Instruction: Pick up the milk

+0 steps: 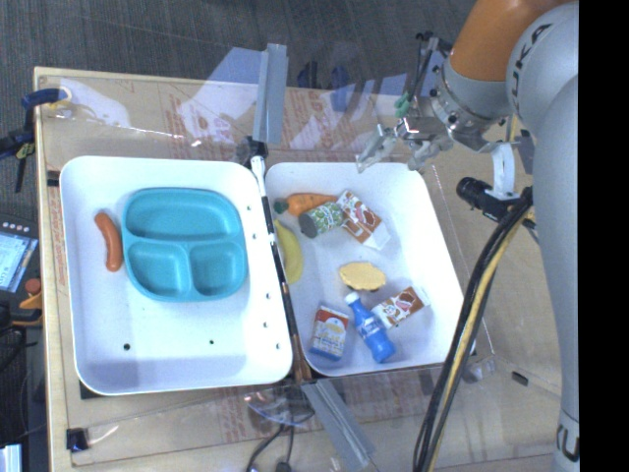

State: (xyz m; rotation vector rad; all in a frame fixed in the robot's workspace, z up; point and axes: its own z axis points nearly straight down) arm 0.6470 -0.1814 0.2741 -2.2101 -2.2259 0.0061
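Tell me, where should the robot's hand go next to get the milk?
Probably down and toward the right bin's near side: the hand hovers above the bin's far rim, while the small blue-and-white milk carton lies at the near edge beside the blue plastic bottle.

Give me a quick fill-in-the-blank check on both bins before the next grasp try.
1. The blue divided tray sits in the ____ bin.
2. The sausage lies to the ____ of that tray in the camera view.
3. The blue bottle lies in the ____ bin.
4. The gripper hangs above the right bin's ____ edge.

Missing words: left; left; right; far
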